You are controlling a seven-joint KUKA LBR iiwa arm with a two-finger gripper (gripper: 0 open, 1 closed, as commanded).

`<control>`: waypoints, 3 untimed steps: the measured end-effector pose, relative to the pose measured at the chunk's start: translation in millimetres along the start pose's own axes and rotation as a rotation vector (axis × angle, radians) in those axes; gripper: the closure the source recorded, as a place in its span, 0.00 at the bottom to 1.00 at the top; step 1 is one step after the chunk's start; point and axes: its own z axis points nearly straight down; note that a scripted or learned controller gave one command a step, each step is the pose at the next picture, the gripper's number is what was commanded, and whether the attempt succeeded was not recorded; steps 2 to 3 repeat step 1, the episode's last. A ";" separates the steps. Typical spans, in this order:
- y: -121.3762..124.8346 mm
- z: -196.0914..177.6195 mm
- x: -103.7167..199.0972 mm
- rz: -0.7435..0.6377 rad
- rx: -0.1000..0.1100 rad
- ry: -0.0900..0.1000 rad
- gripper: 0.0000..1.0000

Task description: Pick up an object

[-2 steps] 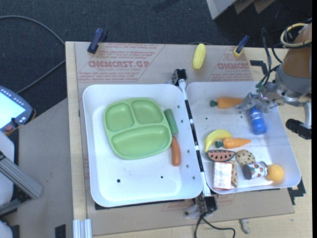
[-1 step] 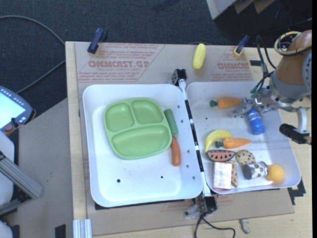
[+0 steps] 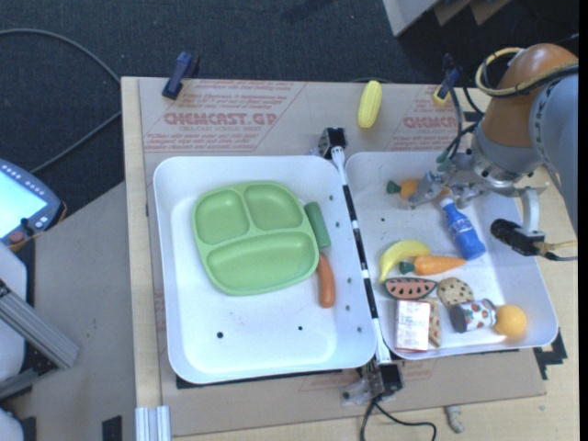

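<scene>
My gripper hangs low over the back part of the right bin, with the grey arm and its orange band rising behind it. It sits just above the top end of a blue bottle that lies flat, and just right of a small orange carrot piece. Nothing shows as lifted. Further forward in this bin lie a banana, a carrot, a watermelon slice, a cookie, a small carton, a can and a yellow-orange fruit.
The left bin holds a green divided plate, a green stick and an orange sausage-like piece along its right side. A corn cob and a blue clamp lie on the bench behind the bins.
</scene>
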 end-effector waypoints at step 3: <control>15.5 -97.1 -36.4 0.001 -0.006 -0.003 0.00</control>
